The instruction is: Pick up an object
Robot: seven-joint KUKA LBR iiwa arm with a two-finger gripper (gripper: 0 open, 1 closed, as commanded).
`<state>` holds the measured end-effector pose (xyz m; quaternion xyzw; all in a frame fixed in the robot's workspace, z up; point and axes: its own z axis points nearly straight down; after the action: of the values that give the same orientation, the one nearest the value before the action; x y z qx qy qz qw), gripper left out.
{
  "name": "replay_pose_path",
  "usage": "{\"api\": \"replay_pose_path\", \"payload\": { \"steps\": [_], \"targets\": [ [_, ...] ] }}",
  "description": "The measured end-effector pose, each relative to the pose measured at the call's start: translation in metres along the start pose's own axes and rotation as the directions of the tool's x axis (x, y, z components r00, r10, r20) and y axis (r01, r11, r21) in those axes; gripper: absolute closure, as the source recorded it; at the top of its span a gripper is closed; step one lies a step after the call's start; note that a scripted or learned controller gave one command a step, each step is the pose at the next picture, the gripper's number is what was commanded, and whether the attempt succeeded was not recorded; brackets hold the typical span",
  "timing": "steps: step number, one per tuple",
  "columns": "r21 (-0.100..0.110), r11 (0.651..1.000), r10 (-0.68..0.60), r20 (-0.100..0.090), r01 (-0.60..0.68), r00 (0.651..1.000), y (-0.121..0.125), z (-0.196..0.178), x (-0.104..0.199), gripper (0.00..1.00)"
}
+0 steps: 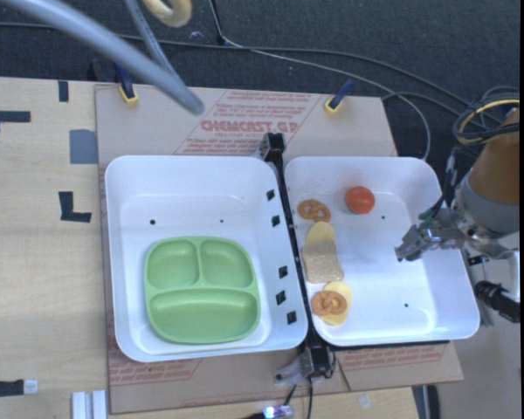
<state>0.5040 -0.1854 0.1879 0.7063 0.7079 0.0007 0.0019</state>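
The right bin [419, 317] holds a red tomato [360, 200], a small pretzel [313, 209], a yellow slice [321, 231], a piece of bread [322, 259] and a second pretzel on a yellow piece [330, 304]. My gripper [412, 245] hangs over the right side of this bin, to the right of the food and apart from it. Nothing shows between its tips. The arm's grey wrist with its orange band [498, 182] comes in from the right.
The left bin [127, 199] carries a green divided plate [202, 288]. A black divider [284, 251] runs between the bins. Cables [402, 103] lie behind the right bin, and a grey pole [87, 24] crosses the upper left.
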Motion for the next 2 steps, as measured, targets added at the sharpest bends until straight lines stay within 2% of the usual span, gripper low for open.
{"api": "replay_pose_path", "payload": {
  "steps": [2],
  "targets": [
    [0.0, 1.0, 0.0, 0.0, 0.0, 1.0, 0.007, -0.088, 0.006, 1.0]
  ]
}}
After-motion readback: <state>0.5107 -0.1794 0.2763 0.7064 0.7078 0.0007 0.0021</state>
